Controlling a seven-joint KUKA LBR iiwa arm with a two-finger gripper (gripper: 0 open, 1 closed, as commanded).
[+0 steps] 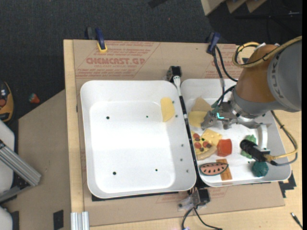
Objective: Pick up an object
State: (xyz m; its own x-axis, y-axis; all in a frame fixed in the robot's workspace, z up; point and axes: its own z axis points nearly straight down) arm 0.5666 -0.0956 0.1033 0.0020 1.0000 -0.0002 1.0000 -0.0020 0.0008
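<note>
Right bin (283, 174) crowded; my gripper (217, 119) over cheese (196, 118), finger state unreadable. Drop straight down, clear of pizza (205, 145).

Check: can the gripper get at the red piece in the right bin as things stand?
Probably yes. The red piece lies uncovered just below the gripper, though the pizza slice sits tight against its left side.

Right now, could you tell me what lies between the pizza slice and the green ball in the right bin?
In the camera view, a red block sits between the pizza slice and the green ball.
</note>
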